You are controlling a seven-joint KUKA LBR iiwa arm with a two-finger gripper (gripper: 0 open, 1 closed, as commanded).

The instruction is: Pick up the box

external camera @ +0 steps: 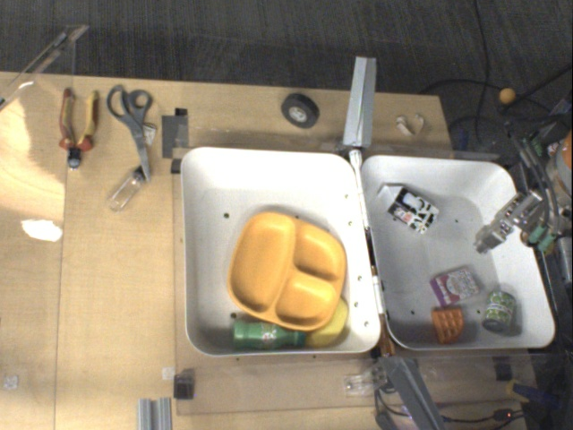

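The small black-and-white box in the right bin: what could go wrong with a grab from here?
1. The small black-and-white box lies tilted near the bin's far-left corner, while the gripper hangs by the right wall, so the reach may land off-centre.
2. The purple packet, orange waffle-like piece and small green can sit nearby; a wrong target is possible.

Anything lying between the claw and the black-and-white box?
No. In the camera view, only bare white bin floor separates the claw from the box.

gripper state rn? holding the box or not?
Gripper: over the right bin's right side, nothing seen between its fingers; open or shut cannot be told. Box lies apart, up-left of it.
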